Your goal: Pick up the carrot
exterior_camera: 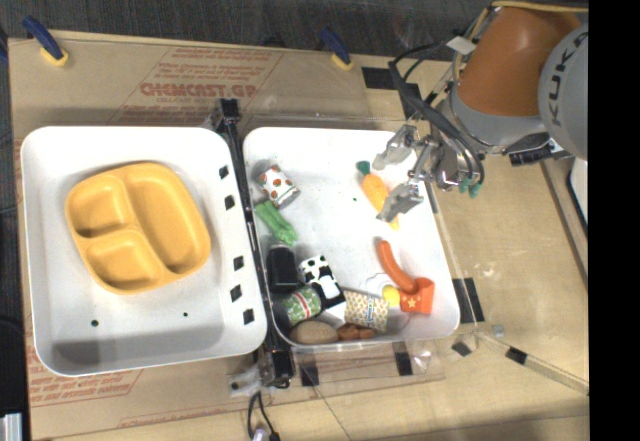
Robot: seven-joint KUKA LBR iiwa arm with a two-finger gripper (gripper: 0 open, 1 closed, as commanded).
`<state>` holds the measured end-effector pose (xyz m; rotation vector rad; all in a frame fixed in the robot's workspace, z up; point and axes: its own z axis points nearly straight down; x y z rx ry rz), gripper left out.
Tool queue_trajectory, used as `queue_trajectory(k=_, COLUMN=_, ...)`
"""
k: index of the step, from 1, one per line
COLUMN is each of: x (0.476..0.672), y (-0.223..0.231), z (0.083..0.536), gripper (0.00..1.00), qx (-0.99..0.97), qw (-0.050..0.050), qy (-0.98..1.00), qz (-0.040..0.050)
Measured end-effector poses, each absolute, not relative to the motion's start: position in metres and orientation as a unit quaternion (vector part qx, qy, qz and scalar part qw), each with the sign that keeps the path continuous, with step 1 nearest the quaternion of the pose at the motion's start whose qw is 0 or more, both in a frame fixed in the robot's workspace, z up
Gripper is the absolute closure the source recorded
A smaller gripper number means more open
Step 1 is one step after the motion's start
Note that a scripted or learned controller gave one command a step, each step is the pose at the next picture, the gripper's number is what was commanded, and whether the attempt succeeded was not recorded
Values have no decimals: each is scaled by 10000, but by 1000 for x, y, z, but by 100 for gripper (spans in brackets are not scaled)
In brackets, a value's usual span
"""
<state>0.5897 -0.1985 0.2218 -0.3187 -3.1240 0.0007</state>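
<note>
Camera view: arm comes in from the right
Gripper (401,175): fingers spread wide, hovering right over the carrot, nothing held
Carrot (374,189): lying in the right bin (310,144), upper right part, green top up-left

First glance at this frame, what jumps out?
The yellow divided tray sitting alone in the left bin. Then the pincer, open over the right bin's far right side, right by the carrot. Toys are heaped along that bin's near edge.
</note>
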Motion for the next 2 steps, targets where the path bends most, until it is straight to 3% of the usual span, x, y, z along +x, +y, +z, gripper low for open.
queue_trajectory(k=1, x=604, y=-209, z=106, gripper=0, qx=-1970, qw=34, qy=-9804, qz=-3)
queue_trajectory(k=2, x=608, y=-208, z=122, gripper=100, qx=-1920, qw=-21, qy=-9814, qz=9)
